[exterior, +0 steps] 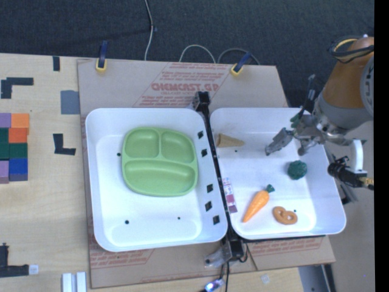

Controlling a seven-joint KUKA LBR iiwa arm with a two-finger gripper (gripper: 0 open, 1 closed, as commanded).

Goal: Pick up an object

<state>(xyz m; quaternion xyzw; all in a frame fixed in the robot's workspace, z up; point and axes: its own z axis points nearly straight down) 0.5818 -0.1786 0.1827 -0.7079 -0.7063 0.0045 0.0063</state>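
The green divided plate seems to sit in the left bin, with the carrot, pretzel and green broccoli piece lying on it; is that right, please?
Not quite. The green divided plate does sit in the left bin, but the carrot, pretzel and green broccoli piece lie in the right bin, not on the plate. The camera view shows this.

Bench (pixel 42 224): cardboard sheet (pixel 176 81), coloured blocks (pixel 13 146), two white bins (pixel 146 233).

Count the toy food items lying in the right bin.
4: a cone-shaped piece near the divider, a green broccoli-like piece at right, a carrot and a pretzel toward the front. The gripper might hide more.
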